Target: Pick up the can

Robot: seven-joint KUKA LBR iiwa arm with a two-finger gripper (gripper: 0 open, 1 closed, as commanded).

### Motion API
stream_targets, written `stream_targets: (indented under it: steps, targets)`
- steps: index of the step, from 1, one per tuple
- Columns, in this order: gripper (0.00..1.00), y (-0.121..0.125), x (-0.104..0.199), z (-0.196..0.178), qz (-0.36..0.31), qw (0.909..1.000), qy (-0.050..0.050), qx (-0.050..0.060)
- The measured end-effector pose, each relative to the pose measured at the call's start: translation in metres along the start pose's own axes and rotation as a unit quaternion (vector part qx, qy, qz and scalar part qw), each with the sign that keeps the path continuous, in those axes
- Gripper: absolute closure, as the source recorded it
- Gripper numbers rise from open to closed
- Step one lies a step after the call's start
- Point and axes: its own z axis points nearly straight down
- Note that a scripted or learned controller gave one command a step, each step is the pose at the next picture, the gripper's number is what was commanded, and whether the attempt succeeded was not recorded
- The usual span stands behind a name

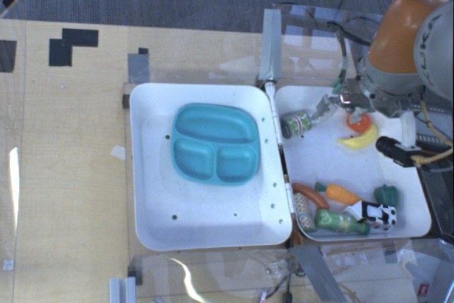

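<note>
The can (296,125) is small, with a green label and a silver end. It lies on its side in the far left corner of the right bin (323,160), close to the wall between the two bins. My gripper (325,107) reaches down from the right, and its tip sits just right of the can and right next to it. The grey wrist and orange band of the arm (397,39) hang over the bin's far right corner. Whether the can is between the gripper's tips is too small to make out.
The left bin (152,216) holds a blue divided plate (215,144). The right bin also holds a banana (357,141), a red-orange fruit (361,123), a carrot (342,194), a sausage (311,195), a green bottle (339,223), a cow-patterned carton (379,215) and a dark green toy (386,194).
</note>
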Motion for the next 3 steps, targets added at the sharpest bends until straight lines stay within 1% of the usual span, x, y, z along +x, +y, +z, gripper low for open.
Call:
stream_targets:
  steps: [1,2,3]
  targets:
    - [0.00,0.048,0.053,-0.003,-0.077,0.9970,0.000,-0.002]
    - [0.00,0.034,0.055,-0.094,-0.045,0.9990,0.000,-0.002]
    - [0.00,0.040,0.064,-0.001,-0.080,0.9968,0.000,0.001]
